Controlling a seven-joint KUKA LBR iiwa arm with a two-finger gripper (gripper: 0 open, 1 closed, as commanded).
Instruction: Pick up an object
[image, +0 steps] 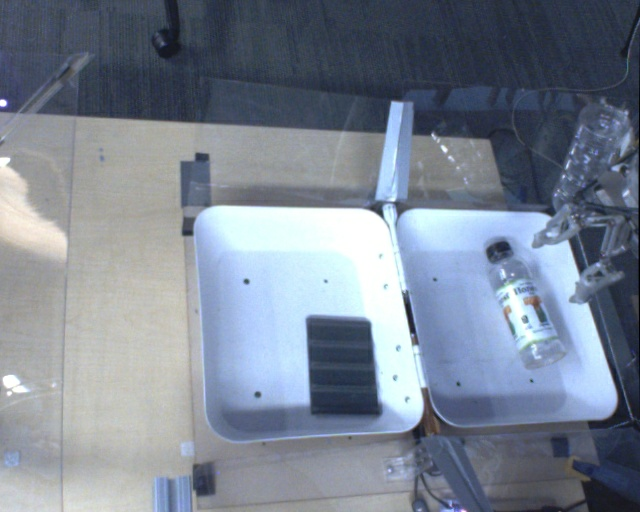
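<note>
Item: clear plastic bottle (521, 307), black cap, lying on its side in the right bin (470, 400). Gripper (578, 262) hung just beside it at the bin's right rim, fingers apart, empty. Risk: the round body could roll from a closing pinch. Left bin (260, 250): black ribbed block (342, 366).

The end effector (577, 258) reached in at the right edge of the view, its two slim metal fingers (553, 230) spread apart and pointing left, nothing between them. The wrist assembly behind it rose toward the upper right corner, pale and partly cut off.
</note>
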